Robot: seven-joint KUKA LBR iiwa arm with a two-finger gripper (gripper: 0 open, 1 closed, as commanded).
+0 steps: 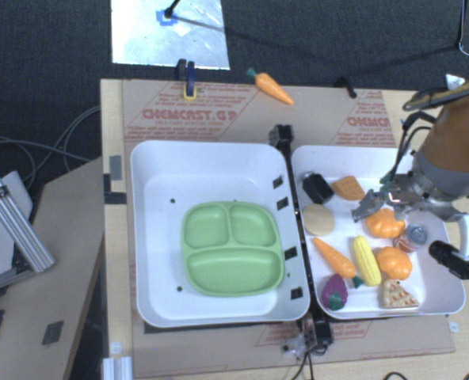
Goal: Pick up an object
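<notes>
Camera view, and off on the left sits the left bin [151,212], white and shallow, with a green divided plate [233,248] lying flat in its middle. Behind the bins, on the brown board [219,109], a stray orange carrot [271,87] lies well apart from everything, with a blue and yellow clamp [188,78] to its left. Across the divider now to the right bin [448,295], and it's crowded: a black block [317,188] near the back corner, an orange slice-shaped piece [348,188] just beside it, a pale round disc [319,221] below. Toward the front, a second carrot [333,256] lies at a slant, touching a yellow corn cob [367,260]; a purple eggplant [335,290] sits at the front edge, a waffle-patterned wedge [397,294] to its right, an orange fruit [394,262] above that. And here's the gripper [383,201], low over an orange pepper-like piece [384,224], right at its top. Whether it is gaping or pinched, I cannot tell from here. Grey arm [448,172] behind it.
</notes>
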